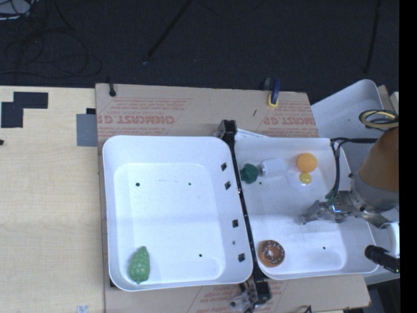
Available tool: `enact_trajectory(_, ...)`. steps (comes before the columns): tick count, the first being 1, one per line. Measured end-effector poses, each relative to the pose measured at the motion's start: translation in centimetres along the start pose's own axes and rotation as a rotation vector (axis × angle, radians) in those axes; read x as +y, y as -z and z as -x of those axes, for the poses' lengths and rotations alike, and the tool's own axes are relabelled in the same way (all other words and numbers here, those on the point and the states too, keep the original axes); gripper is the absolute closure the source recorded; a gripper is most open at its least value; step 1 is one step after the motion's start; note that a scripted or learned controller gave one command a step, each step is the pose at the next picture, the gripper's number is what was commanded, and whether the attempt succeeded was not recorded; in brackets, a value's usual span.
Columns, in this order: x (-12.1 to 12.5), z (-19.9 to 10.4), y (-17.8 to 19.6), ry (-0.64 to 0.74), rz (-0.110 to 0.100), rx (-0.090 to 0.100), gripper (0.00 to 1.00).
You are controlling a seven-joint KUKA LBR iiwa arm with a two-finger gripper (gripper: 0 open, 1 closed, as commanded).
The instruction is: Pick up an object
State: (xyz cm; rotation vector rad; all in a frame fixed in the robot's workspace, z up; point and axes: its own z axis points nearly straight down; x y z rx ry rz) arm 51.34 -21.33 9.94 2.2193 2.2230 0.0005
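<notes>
- Right bin serving as landmark: arm is reaching in over its right wall, gripper hanging mid-floor, fingers spread, gripping nothing; pick not yet done.
- Open floor is lying left of gripper; divider wall beyond.
- Doughnut is sitting at front-left; orange ball at back; teal lump at back-left, against divider.

Two shallow white plastic bins; one bumpy green lump; one dark teal round object; one orange ball; one small yellow piece; one brown ring doughnut.
</notes>
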Motion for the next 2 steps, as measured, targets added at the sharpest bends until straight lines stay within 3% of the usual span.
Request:
enact_trajectory(1, 6.0, 0.0, 1.4, 0.002, 0.003, -0.001, 0.00)
enact_trajectory(2, 6.9, 0.1, 5.2, -0.001, 0.001, 0.000, 0.00)
